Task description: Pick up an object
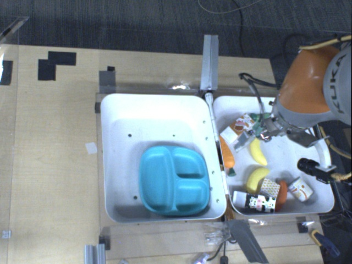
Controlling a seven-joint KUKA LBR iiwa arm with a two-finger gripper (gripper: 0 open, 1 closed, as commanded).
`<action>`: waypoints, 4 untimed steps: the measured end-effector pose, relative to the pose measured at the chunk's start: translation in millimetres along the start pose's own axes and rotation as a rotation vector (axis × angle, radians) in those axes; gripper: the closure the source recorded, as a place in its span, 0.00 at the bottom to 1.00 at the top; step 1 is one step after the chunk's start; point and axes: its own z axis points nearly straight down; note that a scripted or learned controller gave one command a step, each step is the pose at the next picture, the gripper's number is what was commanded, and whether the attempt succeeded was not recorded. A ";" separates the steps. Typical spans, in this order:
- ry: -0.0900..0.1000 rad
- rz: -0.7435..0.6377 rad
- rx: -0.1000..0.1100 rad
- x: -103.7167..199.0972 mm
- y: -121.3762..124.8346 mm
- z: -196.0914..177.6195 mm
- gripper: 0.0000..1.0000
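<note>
So the arm point(313, 87) comes in from the right, orange band and all, and hangs over the top part of the right bin point(325, 203). The gripper point(258, 130) sits low among the clutter near the bin's upper middle, right by a small carton with red and white print point(240, 126) and just above a banana point(257, 152). Honestly can't tell how the gripper is set from this angle; it's a dark tangle of metal and cable, and nothing is clearly lifted.

The pickable stuff is all in the right bin. A carrot point(227, 154) lies along the left wall, pointing toward the near edge. The banana is tilted in the middle, and below it there's a lemon-looking yellow fruit point(257, 179). Next to that is a checkered black-and-white box point(270, 187), and a black-and-white carton point(254, 202) lies flat along the near wall. A reddish-brown thing point(282, 194) is wedged beside those, too blurry to name. A small white cup-like item with a red mark point(301, 190) sits in the near right corner.

The left bin point(118, 114) holds a blue divided plate point(175, 180), toward its near side, touching nothing else.
</note>
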 end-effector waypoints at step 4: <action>-0.002 -0.061 0.000 -91.9 -12.8 13.7 1.00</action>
